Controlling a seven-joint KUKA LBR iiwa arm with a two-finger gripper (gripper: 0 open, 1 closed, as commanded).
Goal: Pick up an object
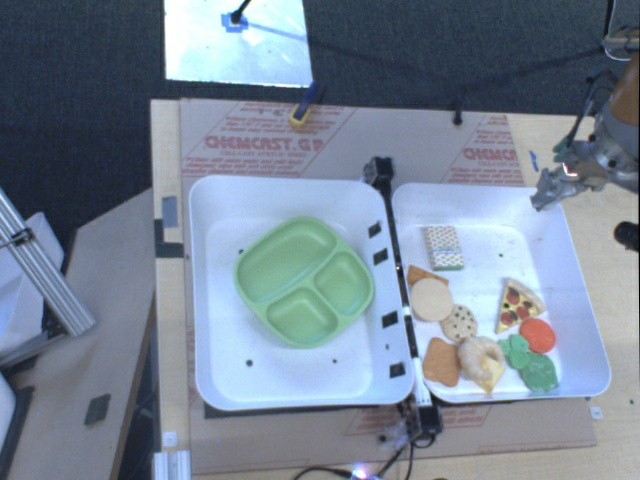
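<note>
In the right bin [580, 268], pizza slice [518, 304] points up-left; gripper [548, 192] state unclear.

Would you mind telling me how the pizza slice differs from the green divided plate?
The pizza slice is small, triangular and tan with red spots; the green divided plate is far bigger, rounded and plain green. The slice lies among other toy foods in the right bin; the plate lies alone in the left bin. Both lie flat.
</note>
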